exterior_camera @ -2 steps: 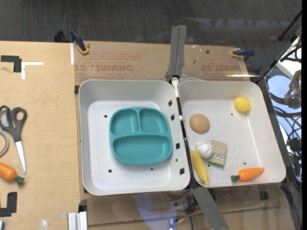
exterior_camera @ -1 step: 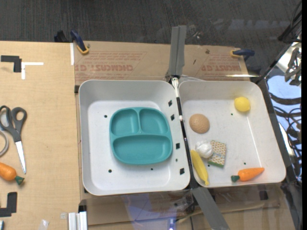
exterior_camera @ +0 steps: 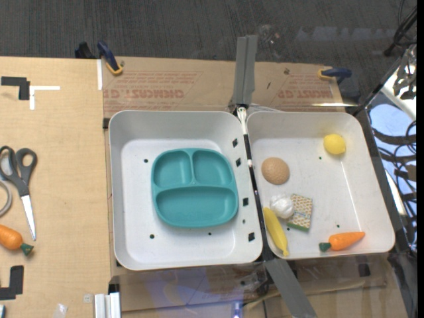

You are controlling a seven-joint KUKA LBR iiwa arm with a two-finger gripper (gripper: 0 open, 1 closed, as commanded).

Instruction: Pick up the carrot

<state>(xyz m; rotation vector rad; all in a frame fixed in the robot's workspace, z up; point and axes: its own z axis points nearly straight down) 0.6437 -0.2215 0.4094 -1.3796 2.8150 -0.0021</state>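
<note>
An orange carrot (exterior_camera: 344, 241) with a green stem end lies in the right bin (exterior_camera: 371, 177), near its front right corner, pointing right. A second orange carrot (exterior_camera: 12, 238) rests outside the bins on the bench at the far left edge.
The right bin also holds a yellow lemon (exterior_camera: 334, 144), a brown egg-shaped bread roll (exterior_camera: 275, 170), a white garlic bulb (exterior_camera: 283, 207), a small patterned packet (exterior_camera: 301, 212) and a yellow banana (exterior_camera: 276, 230). The left bin (exterior_camera: 126, 177) holds a teal divided plate (exterior_camera: 195, 187). Scissors (exterior_camera: 20, 184) lie on the bench.
</note>
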